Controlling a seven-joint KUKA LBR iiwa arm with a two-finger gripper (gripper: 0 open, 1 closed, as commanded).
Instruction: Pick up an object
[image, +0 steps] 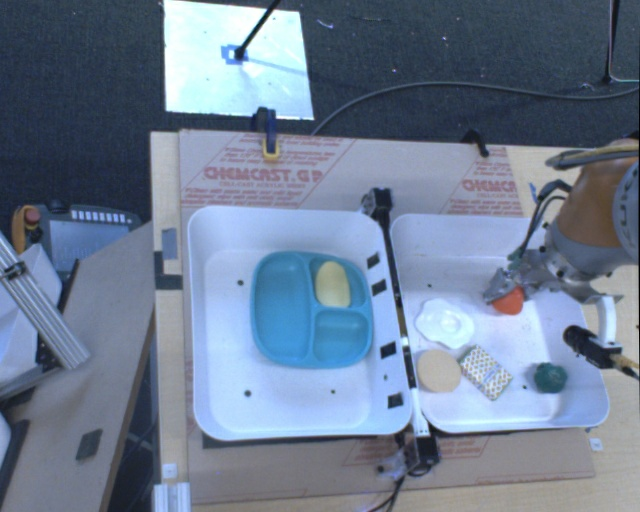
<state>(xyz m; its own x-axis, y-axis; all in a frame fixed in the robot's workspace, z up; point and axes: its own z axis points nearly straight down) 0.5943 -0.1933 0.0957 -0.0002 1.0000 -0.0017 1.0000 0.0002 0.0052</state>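
Note:
In the right bin (455, 250) lie a small orange-red object (512, 305), a flat white piece (444, 323), a tan round disc (438, 370), a patterned rectangular block (486, 373) and a dark green lump (549, 377). My gripper (503, 290) is low over the bin's right half, right at the orange-red object, which pokes out just below its tip. Whether the object is gripped is hidden by the gripper body. The arm with its orange band (600, 200) reaches in from the right.
The left bin (215, 330) holds a blue divided plate (290, 320) with a yellow item (333, 284) in its upper right compartment. A black-clipped divider (390, 300) separates the bins. A black fitting on the arm (590, 343) hangs over the right bin's right edge.

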